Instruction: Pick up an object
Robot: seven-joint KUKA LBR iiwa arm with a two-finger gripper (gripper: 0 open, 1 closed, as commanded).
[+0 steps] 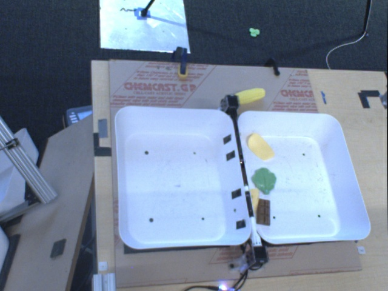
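— Honestly, what is hard to make out in the camera view?

— Several things. A thin yellow sliver (254, 197) pokes out below the flat green leaf-shaped piece (264, 179), and its form cannot be told. The small brown rectangular block (263, 211) lies against the right white bin's (309, 180) left wall, partly merged with the row of black clips (233, 156) along the seam. A silver aluminium rail (24, 168) is cut off at the left edge.

— And the gripper?

— Whether the gripper is apart or together cannot be told, nor can anyone say how far the pieces lie from it.

— Where are the things to pick, then?

— All in the right white bin, bunched in its left half. A pale yellow oval piece (260, 146) sits nearest the far wall, the green leaf-shaped piece just below it and apart from it, and the brown block nearest the camera. The left white bin (176, 180) touches the right one along the clipped seam.

— Anything outside the bins?

— A yellow-handled tool with a black head (244, 97) lies on the red-printed cardboard sheet (200, 83), just beyond the seam's far end.

— The surroundings?

— The sheet covers a pale wooden bench (73, 180). Beyond it is dark carpet (48, 35) with a shiny square metal plate (144, 17), a tiny green scrap (254, 33) and a white cable (348, 44).
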